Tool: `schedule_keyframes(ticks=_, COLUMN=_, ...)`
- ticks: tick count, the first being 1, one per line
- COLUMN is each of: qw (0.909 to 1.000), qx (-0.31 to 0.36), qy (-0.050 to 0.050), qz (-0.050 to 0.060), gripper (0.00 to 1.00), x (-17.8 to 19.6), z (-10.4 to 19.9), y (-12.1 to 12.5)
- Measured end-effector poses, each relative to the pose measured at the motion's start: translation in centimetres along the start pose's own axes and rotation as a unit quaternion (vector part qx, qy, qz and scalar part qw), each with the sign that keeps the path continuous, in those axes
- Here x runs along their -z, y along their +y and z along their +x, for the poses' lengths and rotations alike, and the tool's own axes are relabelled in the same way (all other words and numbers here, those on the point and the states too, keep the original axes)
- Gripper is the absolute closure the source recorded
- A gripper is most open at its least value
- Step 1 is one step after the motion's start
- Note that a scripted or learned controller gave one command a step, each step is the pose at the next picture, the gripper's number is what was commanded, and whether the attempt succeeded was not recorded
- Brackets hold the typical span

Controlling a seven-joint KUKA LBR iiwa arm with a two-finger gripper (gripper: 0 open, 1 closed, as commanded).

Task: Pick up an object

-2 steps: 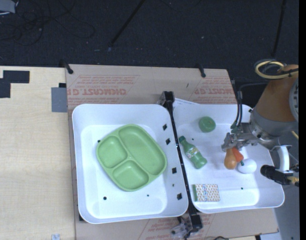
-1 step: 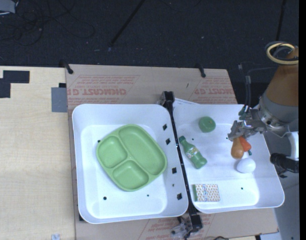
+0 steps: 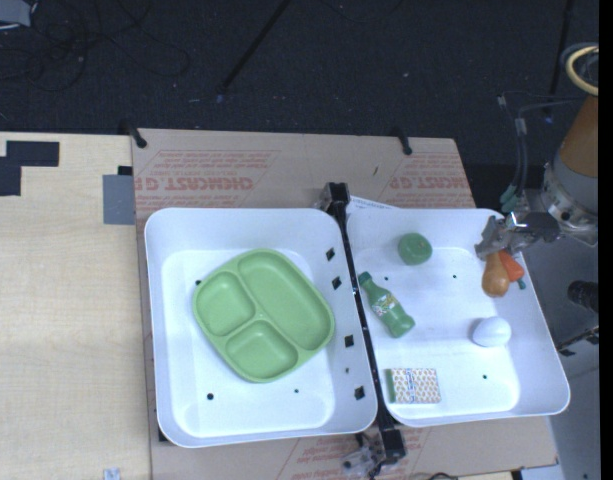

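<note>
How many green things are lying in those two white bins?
3: a green divided plate in the left bin; a round green object and a green bottle in the right bin.

Even overhead light, soft shadows (slightly grainy), white bins [image 3: 176,268] faintly glaring.

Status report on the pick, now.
Tool at right bin's far right edge, right above the orange object. No grasp confirmed. Green bottle, green round object, white egg-shaped object lie apart from it.

The arm [image 3: 576,158] is cut off by the right edge. The gripper [image 3: 506,236] covers the top of the orange object [image 3: 497,275]; its finger position is unclear.
</note>
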State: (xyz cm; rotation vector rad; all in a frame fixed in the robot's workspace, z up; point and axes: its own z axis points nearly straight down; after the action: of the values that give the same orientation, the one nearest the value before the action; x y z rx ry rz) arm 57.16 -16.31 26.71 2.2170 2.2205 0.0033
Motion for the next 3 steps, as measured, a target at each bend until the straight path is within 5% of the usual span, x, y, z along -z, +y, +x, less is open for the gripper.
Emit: schedule_keyframes(ticks=3, qw=1.0000, qx=0.001, qy=0.001, qz=0.003, gripper=1.00, x=-1.1, z=15.2, y=2.4)
